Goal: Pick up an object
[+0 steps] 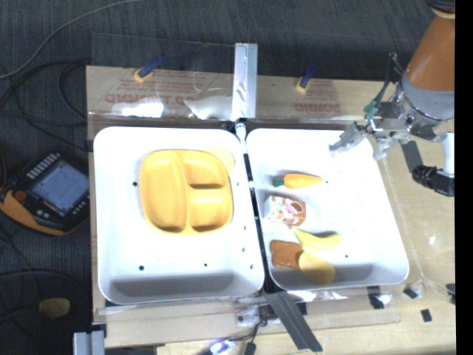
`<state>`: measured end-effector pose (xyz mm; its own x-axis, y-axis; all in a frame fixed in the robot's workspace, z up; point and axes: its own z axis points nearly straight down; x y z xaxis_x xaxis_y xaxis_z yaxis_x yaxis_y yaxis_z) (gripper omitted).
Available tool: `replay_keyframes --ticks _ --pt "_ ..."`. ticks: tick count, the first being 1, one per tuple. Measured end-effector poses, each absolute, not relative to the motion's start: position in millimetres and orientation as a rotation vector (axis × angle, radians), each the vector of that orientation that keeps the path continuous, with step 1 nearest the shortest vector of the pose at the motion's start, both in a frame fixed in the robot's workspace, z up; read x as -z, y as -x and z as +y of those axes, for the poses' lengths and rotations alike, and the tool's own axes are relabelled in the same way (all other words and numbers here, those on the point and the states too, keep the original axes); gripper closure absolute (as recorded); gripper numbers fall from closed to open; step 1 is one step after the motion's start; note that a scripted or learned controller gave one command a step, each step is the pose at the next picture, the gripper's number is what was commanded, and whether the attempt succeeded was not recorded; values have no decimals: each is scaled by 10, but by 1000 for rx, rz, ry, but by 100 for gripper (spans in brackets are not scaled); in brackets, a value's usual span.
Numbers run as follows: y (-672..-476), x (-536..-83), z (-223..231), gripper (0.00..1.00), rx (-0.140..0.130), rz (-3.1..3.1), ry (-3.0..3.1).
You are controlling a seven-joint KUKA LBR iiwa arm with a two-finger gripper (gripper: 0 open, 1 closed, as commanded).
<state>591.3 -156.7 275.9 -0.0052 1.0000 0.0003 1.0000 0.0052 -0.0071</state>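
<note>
My metal two-finger claw (360, 140) hangs over the far right corner of the right shallow white plastic bin (384, 220), fingers spread and holding nothing. Nothing is picked yet. Below, well apart from me, lie a small orange toy carrot (299, 180), a red-and-white packet (286, 210), and a yellow banana-shaped toy (319, 238). I judge the reach, descent and grasp all remain.
</note>
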Motion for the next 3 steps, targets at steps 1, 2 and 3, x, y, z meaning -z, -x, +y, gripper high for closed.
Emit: replay_keyframes --ticks 1,2,3 --pt "-5412 -1789 -1439 0 -7 -2201 2232" --pt "-5015 -882 -1137 0 8 -2321 2127" --pt "-5032 -960 -1133 100 11 -2322 2121"
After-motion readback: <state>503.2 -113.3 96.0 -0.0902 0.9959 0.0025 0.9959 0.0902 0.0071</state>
